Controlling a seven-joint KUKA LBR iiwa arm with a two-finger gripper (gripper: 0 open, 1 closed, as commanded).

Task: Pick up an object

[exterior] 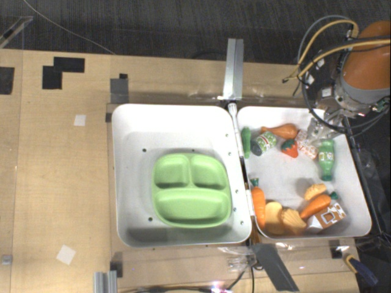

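- Two shallow white bins: the left bin holds a light-green compartment tray.
- The right bin holds toy food; a green bottle lies just below the gripper.
- An orange carrot lies by the divider.
- Whether the gripper is parted or closed cannot be told.

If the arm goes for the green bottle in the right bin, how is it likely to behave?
The green bottle lies on its side, so a nudge would probably roll it. It looks like smooth plastic, likely light and slippery. It rests near the bin wall, which may crowd the gripper.
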